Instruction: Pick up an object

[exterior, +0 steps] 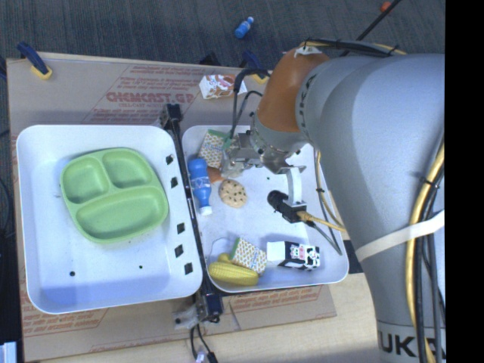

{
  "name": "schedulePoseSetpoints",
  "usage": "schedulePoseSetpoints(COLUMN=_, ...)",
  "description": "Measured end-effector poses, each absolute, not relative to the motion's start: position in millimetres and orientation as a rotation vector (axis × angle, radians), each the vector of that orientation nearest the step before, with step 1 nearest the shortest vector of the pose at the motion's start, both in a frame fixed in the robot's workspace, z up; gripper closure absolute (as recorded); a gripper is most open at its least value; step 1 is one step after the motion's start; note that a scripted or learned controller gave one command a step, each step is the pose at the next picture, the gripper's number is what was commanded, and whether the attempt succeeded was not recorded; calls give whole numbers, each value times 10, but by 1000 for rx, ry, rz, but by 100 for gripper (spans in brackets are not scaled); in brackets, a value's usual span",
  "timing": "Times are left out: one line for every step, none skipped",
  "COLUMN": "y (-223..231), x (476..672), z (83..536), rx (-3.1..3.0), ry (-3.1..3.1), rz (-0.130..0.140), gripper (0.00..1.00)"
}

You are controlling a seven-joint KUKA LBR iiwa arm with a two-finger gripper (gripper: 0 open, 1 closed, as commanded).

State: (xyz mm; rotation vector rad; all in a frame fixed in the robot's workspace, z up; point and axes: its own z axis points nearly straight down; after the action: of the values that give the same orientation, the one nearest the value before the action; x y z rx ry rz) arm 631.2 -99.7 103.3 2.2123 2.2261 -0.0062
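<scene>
Arm (363, 127) comes in from the right and fills much of the frame, covering the right bin's (335, 272) right wall and far corner. Wrist end sits low over the upper left part of that bin. The jaws point down there, but the wrist body blocks them, so it can't be told whether they are released or clenched. Nothing is seen held between them.

Pickable things all lie in the right bin:
- patterned packet (212, 150), upper left, right edge hidden under the wrist end
- blue bottle (199, 184), lying along the left wall
- orange piece (215, 175), between bottle and wrist end, mostly hidden, type unclear
- cookie (233, 193), just right of the bottle, near the wrist end, fully visible
- checkered pouch (249, 254), near front wall
- yellow banana-like toy (233, 274), at the front wall, touching the pouch, exact shape hard to read
- cow-print box (302, 255), front right, just beside the pouch

Left bin (30, 150) holds a green divided plate (113, 195), three sections, upright.

Both bins sit on a cardboard sheet (113, 89) on the surface, print partly readable. A small packet (217, 86) lies on the cardboard behind the right bin. Blue clamp (34, 59) grips the sheet's far left corner. A small blue item (243, 27) lies on the dark floor beyond, too small to identify.
</scene>
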Motion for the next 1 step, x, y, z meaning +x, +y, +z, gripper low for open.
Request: schedulePoseSetpoints(y=-1006, x=6311, z=1034, rx=2212, ry=2224, rz=-8, gripper=0)
